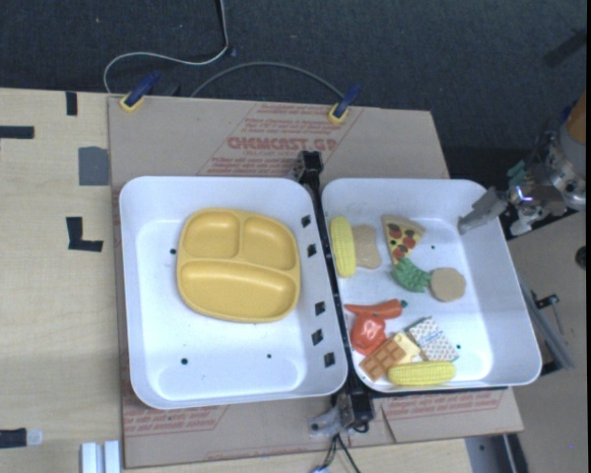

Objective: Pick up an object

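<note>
Hovering at the right bin's [492, 264] upper right corner, the hand [478, 214] sits just over the rim, and whether it is open or closed I cannot tell at this angle; nothing shows in its grip. No object has been lifted yet, so the step in hand looks like the approach and the choice of target.

All the candidates lie in that right bin: a corn cob [342, 245] touching a pale bread slice [366, 247] by the divider, a pizza slice [402, 234] near the top, a green leafy piece [409, 274] just beside a round biscuit [447, 284], and lower down a red pepper [371, 325], a waffle [389, 354], a checkered piece [434, 338] and a second corn cob [422, 371] crowded together. The left bin [148, 294] holds a yellow divided plate [239, 265].

To do this well, I would pick a piece that stands apart. The pizza slice is nearest the hand and has bare floor around it, so it seems the safest choice. It lies flat, so the descent should go nearly to the bin floor, centred over the slice. The crowded lower cluster is best avoided, since a neighbour could be nudged or pinched along with the target
</note>
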Available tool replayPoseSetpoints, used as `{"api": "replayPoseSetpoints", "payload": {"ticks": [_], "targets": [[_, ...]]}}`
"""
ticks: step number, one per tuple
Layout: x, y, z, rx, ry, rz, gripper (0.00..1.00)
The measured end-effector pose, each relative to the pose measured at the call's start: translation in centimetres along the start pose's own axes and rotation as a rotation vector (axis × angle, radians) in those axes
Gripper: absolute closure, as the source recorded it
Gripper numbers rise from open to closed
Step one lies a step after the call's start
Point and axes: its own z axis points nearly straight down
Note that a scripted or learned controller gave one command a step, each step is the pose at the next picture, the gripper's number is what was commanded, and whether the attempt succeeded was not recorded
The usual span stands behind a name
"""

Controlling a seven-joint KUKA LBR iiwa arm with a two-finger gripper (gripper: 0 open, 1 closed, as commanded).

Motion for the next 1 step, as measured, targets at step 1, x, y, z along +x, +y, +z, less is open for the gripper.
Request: {"api": "replayPoseSetpoints", "payload": {"ticks": [1], "targets": [[4.2,2.0,8.92,0.007,0.003,-0.004,0.0]]}}
